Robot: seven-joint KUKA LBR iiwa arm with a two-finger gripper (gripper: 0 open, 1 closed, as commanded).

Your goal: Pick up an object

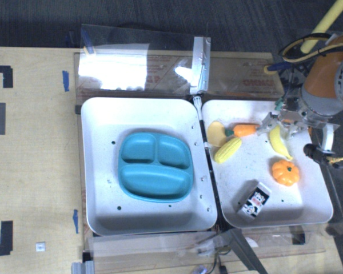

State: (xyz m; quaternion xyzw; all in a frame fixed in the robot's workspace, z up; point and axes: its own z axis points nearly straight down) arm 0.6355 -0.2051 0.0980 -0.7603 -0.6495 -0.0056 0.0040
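Note:
The right bin point(308, 207) holds a yellow banana point(280, 143), an orange pumpkin point(286, 173), a corn cob point(228, 149), a small carrot point(243, 131), a pale yellow piece point(216, 132) and a black and white carton point(254, 201). My gripper point(284, 121) hangs at the bin's far right, right over the upper end of the banana. Its fingers straddle the banana's top, and I cannot tell whether they press on it.
The left bin point(97, 170) holds a blue divided plate point(156, 166). A clear plastic panel point(140, 64) and a metal bracket point(200, 61) stand behind the bins. Yellow and black cables point(308, 41) run beside the arm's orange band point(324, 76) at the right.

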